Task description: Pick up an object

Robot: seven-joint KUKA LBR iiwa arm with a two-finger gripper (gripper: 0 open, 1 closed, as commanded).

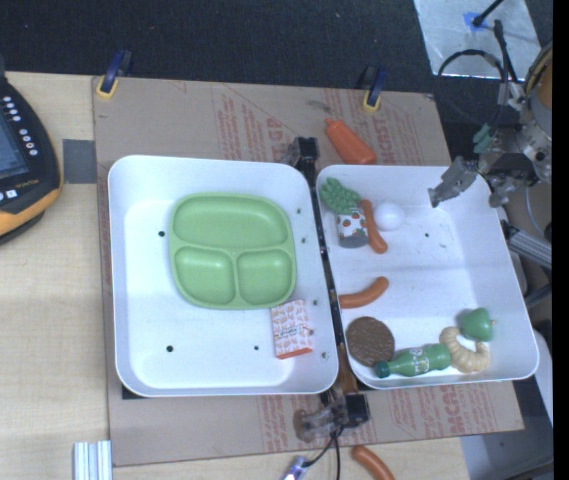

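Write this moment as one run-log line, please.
arm: over right bin top-right corner | gripper: holds nothing visible | white ball: lying in bin

Left white bin (139,298) holds a green divided plate (232,250) and a small red-printed packet (291,328). Right bin (464,268) holds a white ball (390,215), sausage (363,291), brown patty (370,339) and green bottle (419,361). The gripper (456,183) hangs above its far right corner.

A pale wooden bench (34,308) under a clamped brown cardboard sheet (264,118), with dark floor (214,18) beyond
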